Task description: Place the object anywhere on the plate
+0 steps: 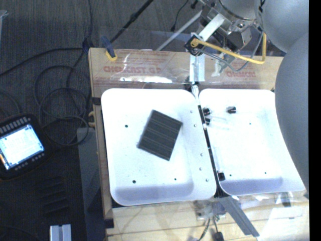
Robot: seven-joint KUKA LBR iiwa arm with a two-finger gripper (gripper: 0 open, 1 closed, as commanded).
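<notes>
Probably the small black object (231,109), lying in the right bin (261,154) near its far inner corner, is light, stiff and fiddly; I'd pinch it across its middle. My gripper (230,34) hangs beyond that bin's far rim, apart or together I cannot tell

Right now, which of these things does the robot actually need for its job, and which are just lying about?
For the job: dark ribbed plate in the left bin; small black object in the right bin; the arm.
Lying about: lit-screen handset and cables on the floor.
</notes>
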